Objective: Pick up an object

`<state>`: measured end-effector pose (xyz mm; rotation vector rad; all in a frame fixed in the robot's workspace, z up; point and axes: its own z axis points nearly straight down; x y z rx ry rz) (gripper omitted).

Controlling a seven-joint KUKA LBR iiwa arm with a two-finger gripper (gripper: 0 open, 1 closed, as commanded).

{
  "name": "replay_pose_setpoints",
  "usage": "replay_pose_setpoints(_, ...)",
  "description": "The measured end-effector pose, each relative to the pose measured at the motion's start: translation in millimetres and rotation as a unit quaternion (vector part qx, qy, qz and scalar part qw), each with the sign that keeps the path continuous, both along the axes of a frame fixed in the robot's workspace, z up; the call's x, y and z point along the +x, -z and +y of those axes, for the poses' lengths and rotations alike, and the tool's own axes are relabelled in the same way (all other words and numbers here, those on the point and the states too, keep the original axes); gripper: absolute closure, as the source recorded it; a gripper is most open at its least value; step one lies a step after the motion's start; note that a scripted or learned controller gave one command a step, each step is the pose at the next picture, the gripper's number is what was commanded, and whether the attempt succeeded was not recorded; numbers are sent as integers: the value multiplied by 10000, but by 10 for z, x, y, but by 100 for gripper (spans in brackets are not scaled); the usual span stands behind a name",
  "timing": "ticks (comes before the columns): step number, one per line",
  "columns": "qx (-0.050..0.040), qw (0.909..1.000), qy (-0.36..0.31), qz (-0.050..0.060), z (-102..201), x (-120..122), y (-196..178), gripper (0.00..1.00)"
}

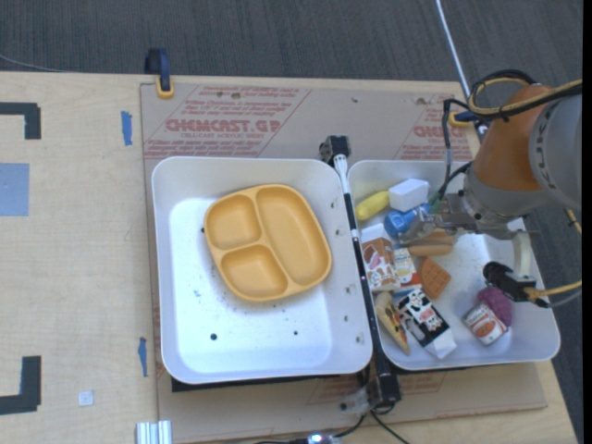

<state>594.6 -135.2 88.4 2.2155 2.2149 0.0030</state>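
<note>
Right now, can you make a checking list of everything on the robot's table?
Surface: wooden bench under two white bins.
Job's things: right bin holds a yellow piece, white block, blue thing, snack packets, small can.
Clutter: left bin holds a yellow divided plate.
Grippers: gripper low over the right bin's back part; grip unclear.
Cables: black and yellow ones on the arm.
Surroundings: dark floor.

Bright, even light; soft shadows.
</note>
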Motion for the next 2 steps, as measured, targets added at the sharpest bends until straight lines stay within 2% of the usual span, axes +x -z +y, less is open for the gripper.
replay_pose_setpoints(1, -8, 10000, 4, -20, -8, 12, -110, 100)
replay_pose_setpoints(2, 28, 10000, -7, 31, 815, 284, -968, 100)
